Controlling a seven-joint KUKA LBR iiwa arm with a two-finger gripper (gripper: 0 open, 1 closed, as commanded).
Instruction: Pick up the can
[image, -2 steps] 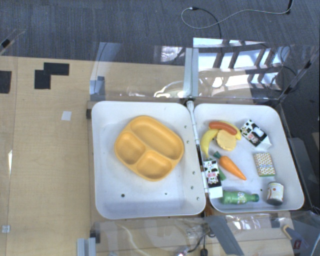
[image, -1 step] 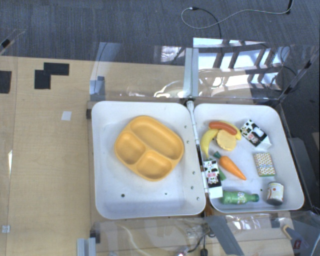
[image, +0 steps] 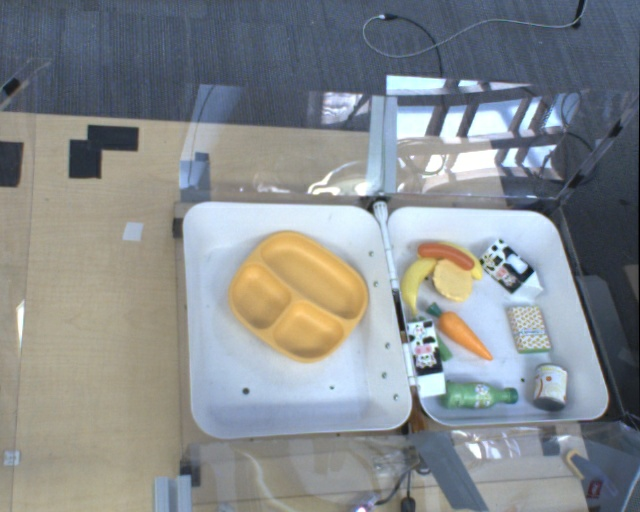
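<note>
The light is bright and even, and it seems to come from above. The two white bins (image: 300, 420) look very bright, with only soft, faint shadows. Shiny glare shows on the clear wall (image: 470, 125) at the far right. The picture is a little soft, and small things look fuzzy.

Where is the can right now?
In the camera view, the can stands in the near right corner of the right bin, just right of the green bottle and below the cracker.
</note>
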